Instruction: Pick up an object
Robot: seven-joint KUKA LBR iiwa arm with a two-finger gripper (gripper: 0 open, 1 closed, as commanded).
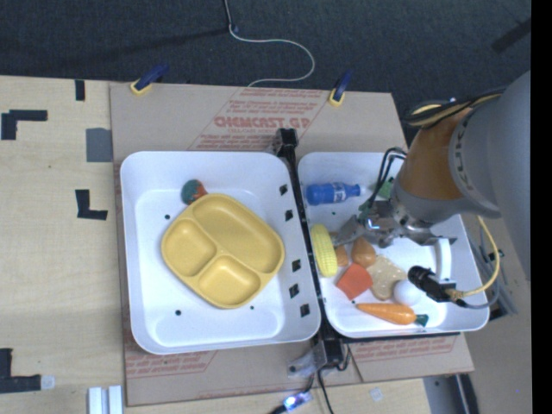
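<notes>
The arm (444, 166) is seen reaching in from the right over the right bin (466, 322), with the orange band above the wrist. The jaws (366, 229) are lowered among the toy foods in that bin; whether they are spread or pressed together cannot be told, and nothing is seen pinched between them. Just left of the jaws, a yellow corn cob (324, 250) is laid against the bin's left wall. Just below them an orange-brown piece (363, 253) is found, with a red-orange block (354, 280) and a beige piece (385, 273) close under it. Further below, a white egg (404, 292) and a carrot (389, 314) are placed near the bin's front wall. Above and left of the jaws, a blue bottle (331, 193) is laid on its side. Well to the left, in the left bin (142, 317), a yellow divided plate (222, 249) is set, with a small red-and-green item (191, 190) touching its far edge. Both bins are carried on a cardboard sheet (259, 119) on the desk (52, 257).
</notes>
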